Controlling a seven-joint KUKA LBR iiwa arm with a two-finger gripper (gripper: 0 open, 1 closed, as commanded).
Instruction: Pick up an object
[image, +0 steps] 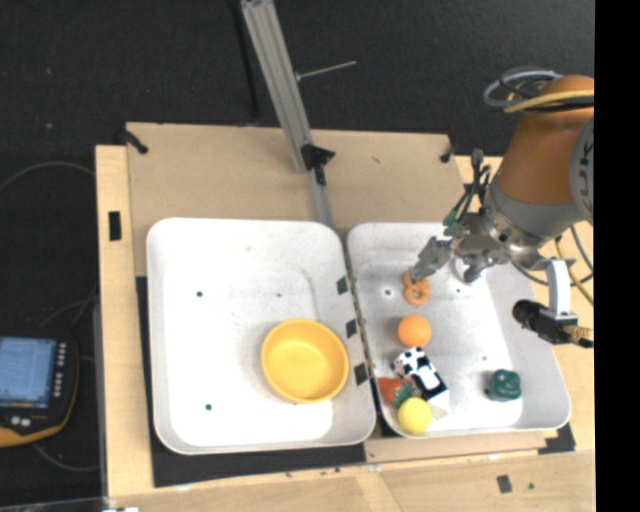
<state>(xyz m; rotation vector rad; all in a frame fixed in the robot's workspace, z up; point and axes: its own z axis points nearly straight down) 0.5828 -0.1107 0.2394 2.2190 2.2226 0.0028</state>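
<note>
From my remote seat I read the scene starting at the left, where a handheld control pendant with a blue screen (28, 385) lies beside the bench (230, 170). On the bench, the left shallow white plastic bin (200, 270) carries one round yellow plastic bowl (304, 359), standing upright near its right wall.

The right shallow white plastic bin (520, 410) holds all the small things. A small orange ring-shaped toy (416, 291) lies in the upper part; below it sits an orange ball (414, 331), then a black and white blocky toy (421, 375) touching a yellow ball (415, 415) in the lower left corner, with something red just beside them. A dark green small object (503, 385) lies apart, near the right wall.

The grey two-finger gripper (436, 262) hangs just above and right of the orange ring. The jaws look spread, and nothing is between them.

I judge the ring to be the nearest target. My worry is that it is flat and small, so one finger may land on top of it or push it sideways, and the jaws would close on air. The bin wall between the two bins is also near, which limits the approach.
</note>
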